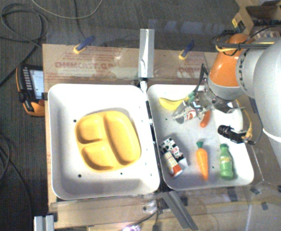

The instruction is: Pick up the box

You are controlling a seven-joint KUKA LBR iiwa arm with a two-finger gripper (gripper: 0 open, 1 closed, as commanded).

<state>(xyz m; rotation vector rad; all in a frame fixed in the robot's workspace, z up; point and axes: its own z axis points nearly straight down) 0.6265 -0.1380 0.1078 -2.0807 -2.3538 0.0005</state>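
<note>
While the gripper (pixel 190 109) sits low over the far-left part of the right bin (pixel 246 181), it is well apart from the box (pixel 172 149); whether the pincer is wide, narrow or closed on something cannot be told, since a small white-and-red object (pixel 187 115) lies right under it and blurs the outline.

Box position: near the left wall of the right bin, closer to the bin's near edge than its far edge; black-and-white patterned.

Risks, as judged:
- wrong object grabbed; the gripper is beside the banana (pixel 168 103) and the white-and-red object, not the box;
- a white item with a red end (pixel 174 166) touches or nearly touches the box on its near side; a descent could catch both, or push one against the other;
- the left wall is just beside the box; one jaw may strike the wall or rim;
- the carrot (pixel 203 162) lies near on the right, so less room on that side.

Box orientation: it looks short and blocky; its long axis seems to run from the far-left toward the near-right, roughly in line with its neighbour; which end is the top cannot be told.
</note>
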